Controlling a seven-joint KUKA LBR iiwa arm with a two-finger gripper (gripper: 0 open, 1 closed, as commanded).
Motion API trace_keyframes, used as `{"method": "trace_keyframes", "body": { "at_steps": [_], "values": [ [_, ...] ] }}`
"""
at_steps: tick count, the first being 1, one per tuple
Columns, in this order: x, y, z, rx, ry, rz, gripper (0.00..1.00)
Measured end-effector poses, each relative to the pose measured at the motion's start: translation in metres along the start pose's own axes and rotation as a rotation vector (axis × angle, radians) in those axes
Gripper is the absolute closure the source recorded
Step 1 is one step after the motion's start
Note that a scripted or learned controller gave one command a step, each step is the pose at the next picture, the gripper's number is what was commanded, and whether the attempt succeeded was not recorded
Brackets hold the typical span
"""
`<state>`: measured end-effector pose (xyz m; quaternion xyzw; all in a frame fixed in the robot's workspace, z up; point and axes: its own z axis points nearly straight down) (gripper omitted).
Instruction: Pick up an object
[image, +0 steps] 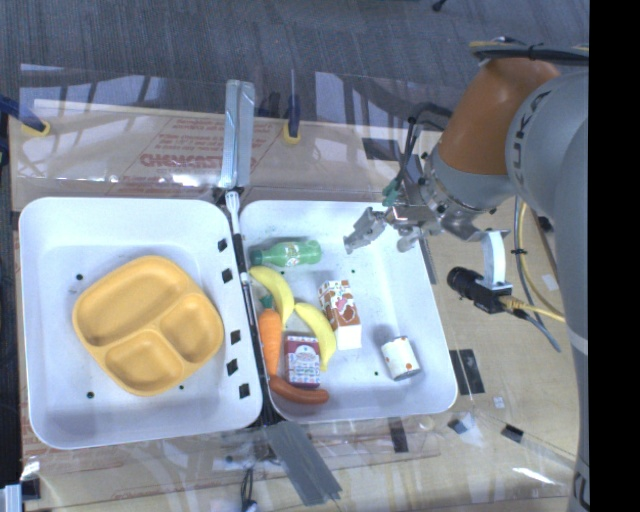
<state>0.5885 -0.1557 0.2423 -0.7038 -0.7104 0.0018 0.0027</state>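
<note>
The right bin (425, 300) holds several small items. A green bottle (287, 252) lies at its upper left, with two bananas (276, 290) (318, 332) and an orange carrot (271, 342) below it. A small carton (340, 311) lies in the middle, a red box (303, 361) and a sausage (297, 392) sit low, and a white can (400, 358) is at the lower right. My gripper (386, 232) hangs over the bin's upper right part, open, with nothing between its fingers (361, 232). It is above and to the right of the carton.
The left bin (40, 400) holds a yellow divided plate (148, 322). A metal divider bar (237, 135) stands behind the seam between the bins. The arm's orange band (490, 110) and cables (500, 290) overhang the right bin's right rim.
</note>
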Motion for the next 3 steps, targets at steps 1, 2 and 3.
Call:
{"method": "trace_keyframes", "body": {
  "at_steps": [1, 2, 3],
  "values": [
    [0.010, -0.015, 0.145, 0.000, 0.000, -0.029, 0.00],
    [0.010, -0.016, 0.136, 0.004, 0.000, -0.033, 1.00],
    [0.059, -0.025, 0.013, -0.002, 0.000, 0.065, 1.00]
  ]
}}
